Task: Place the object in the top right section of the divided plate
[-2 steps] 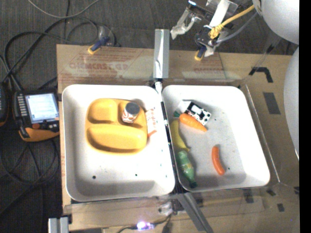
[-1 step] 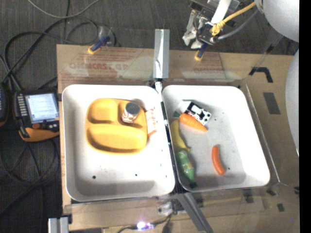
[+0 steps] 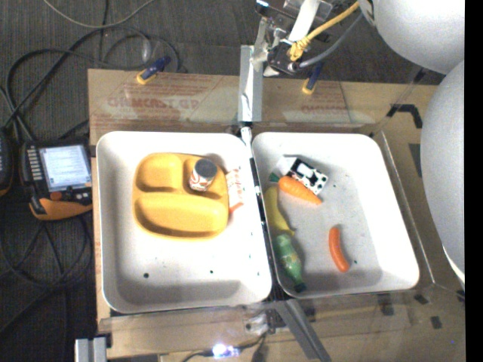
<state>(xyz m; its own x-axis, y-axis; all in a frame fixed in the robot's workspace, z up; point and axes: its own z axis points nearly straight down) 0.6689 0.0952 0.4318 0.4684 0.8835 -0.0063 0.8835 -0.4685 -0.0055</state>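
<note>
While the arm (image 3: 411, 13) hung above the far edge of the bench (image 3: 370, 108), its jaws poised over the seam between the two bins, I could not tell whether they were released or clenched. The can (image 3: 204, 174) stood upright in the top right section of the plate (image 3: 170, 213), which lay in the left bin (image 3: 121, 262), so to my eye the placing looked done. It seemed a small, stiff tin, light enough, with a smooth round wall likely to slip in a weak grip or roll if tipped. I would have taken it squarely from above, across the middle of its side. Its wrapper was reddish with pale marks, too small for me to read, and no brand could be made out. Just beside the plate's right edge lay a white packet (image 3: 235, 187) with red print, equally unreadable. Faint reddish lettering ran across the cardboard (image 3: 173, 100) on the bench, washed out beyond reading. In the right bin (image 3: 377, 270), well apart from the can, lay a carrot (image 3: 300, 191) against a black-and-white block (image 3: 308, 173) whose markings spelt nothing I could see, a banana (image 3: 278, 210), a green thing (image 3: 287, 253) and an orange sausage (image 3: 339, 249).
</note>
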